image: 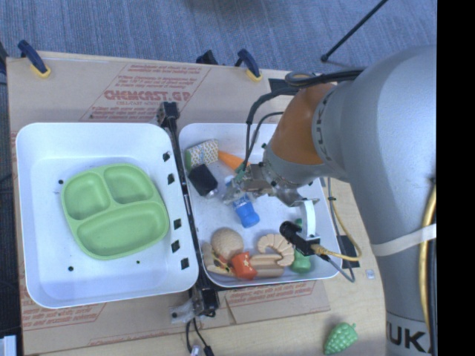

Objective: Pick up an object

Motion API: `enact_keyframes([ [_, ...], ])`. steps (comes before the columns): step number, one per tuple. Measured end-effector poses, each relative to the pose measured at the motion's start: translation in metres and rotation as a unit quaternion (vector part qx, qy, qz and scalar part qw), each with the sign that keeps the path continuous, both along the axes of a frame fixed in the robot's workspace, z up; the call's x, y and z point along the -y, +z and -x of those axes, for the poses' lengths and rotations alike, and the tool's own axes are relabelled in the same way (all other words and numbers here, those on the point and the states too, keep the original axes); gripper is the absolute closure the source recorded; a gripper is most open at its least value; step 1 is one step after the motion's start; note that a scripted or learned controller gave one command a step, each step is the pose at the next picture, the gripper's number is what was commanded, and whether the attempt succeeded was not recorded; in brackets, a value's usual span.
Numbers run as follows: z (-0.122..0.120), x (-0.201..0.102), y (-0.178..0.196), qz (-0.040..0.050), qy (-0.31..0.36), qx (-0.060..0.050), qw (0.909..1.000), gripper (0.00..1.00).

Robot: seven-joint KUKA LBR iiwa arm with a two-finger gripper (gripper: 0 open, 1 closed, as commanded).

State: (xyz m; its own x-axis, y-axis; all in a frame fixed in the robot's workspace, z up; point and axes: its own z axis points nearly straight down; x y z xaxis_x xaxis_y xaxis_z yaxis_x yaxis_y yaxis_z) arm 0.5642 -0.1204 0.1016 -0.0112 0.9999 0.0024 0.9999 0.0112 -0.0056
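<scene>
In the right bin, my gripper hangs low over the middle, just above a small blue bottle. Around it lie a black block, a patterned box and an orange carrot. Along the front wall sit a beige bun, a red toy, a curled pastry and a green piece. The wrist and the orange band hide the bin's right rear part.
The left bin holds a green divided plate. A black clip rail runs between the bins. A green toy grape bunch lies on the bench at the front right. Blue clamps grip the far edge.
</scene>
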Motion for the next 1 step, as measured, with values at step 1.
enact_keyframes([
  [1, -0.057, -0.0116, 0.1351, 0.0012, -0.002, 0.003, 1.0, 1.0],
])
